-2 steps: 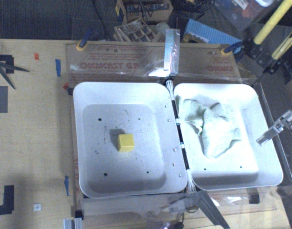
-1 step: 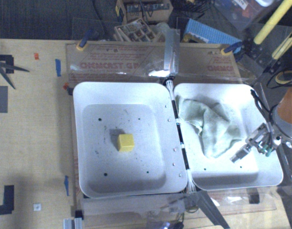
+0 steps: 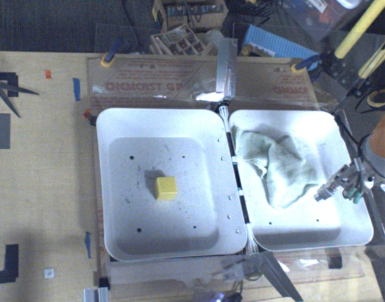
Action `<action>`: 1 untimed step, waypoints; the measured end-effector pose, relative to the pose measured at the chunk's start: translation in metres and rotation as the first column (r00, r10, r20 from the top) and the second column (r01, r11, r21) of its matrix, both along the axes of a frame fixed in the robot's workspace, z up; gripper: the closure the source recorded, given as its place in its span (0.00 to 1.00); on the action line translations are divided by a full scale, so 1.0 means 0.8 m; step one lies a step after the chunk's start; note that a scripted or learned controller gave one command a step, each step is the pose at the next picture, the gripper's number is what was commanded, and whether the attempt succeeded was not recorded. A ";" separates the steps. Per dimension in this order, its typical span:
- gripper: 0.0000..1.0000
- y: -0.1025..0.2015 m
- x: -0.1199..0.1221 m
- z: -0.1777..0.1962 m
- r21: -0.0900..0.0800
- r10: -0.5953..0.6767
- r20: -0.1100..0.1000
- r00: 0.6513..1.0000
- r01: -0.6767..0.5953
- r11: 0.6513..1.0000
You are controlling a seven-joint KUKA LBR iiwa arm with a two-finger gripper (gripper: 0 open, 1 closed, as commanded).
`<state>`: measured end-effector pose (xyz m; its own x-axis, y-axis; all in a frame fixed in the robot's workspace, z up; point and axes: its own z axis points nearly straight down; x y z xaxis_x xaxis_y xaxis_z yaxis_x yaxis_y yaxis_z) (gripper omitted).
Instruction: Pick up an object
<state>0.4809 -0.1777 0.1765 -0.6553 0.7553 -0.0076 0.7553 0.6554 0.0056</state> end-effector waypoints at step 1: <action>1.00 0.062 0.008 -0.108 0.004 -0.466 0.002 0.885 0.466 0.885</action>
